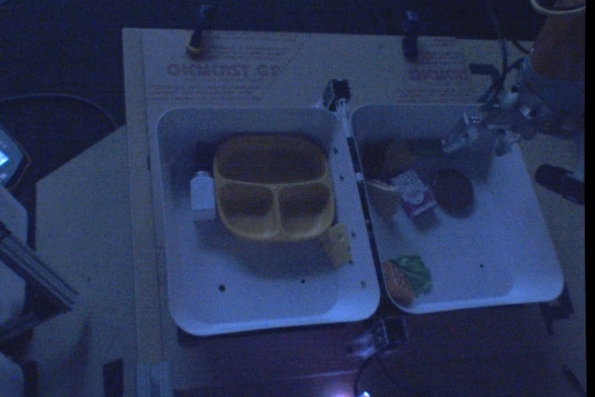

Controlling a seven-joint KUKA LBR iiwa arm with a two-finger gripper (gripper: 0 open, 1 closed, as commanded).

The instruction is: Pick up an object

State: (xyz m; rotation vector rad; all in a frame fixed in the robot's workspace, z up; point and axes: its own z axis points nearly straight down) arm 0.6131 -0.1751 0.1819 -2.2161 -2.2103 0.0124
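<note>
The tool (462, 137) hovers over the right bin (521, 279), its state impossible to tell in the dim light, above the crowded dark round object (454, 191) and small carton (416, 193), so a descent risks a glancing or double grasp.

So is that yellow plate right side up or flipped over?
Right side up: the yellow plate shows three hollow compartments facing upward, lying flat in the left bin.

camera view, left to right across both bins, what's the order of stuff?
Small white bottle → yellow divided plate → pale yellow block → orange and green item → dark round object → gripper over the right bin's far side. The items bunched at the right bin's left end overlap, so I left them out.
</note>
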